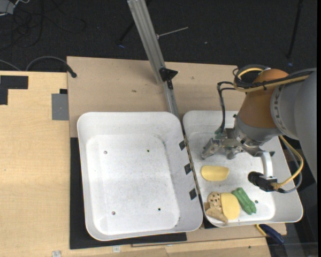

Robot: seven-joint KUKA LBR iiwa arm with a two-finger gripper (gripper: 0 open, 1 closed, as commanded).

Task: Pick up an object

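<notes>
Left bin: shallow, white, a few small dark specks on its floor, nothing else seen in it. Black clips sit along the seam where it meets the right bin. Right bin, left to right: a pale yellow oval piece lies near the middle of the floor; toward the front edge a tan, dark-spotted piece lies against a yellow block, and a green ridged piece lies tilted just beside that block on its right. These three are clustered, touching or nearly so; the oval piece is apart from them, just below the end effector. End effector is low in the right bin at its back half, metal fingers pointing left; spread or pressed together — cannot tell from this angle; nothing visibly pinched. Grey arm with orange band comes in from the right, black cables looped around the wrist. No readable writing or labels anywhere. Tabletop is light wood, with black patches at far left and a brown board under the bins. A slanted aluminium rail rises behind the bins. Floor beyond is dark, with loose cables.
</notes>
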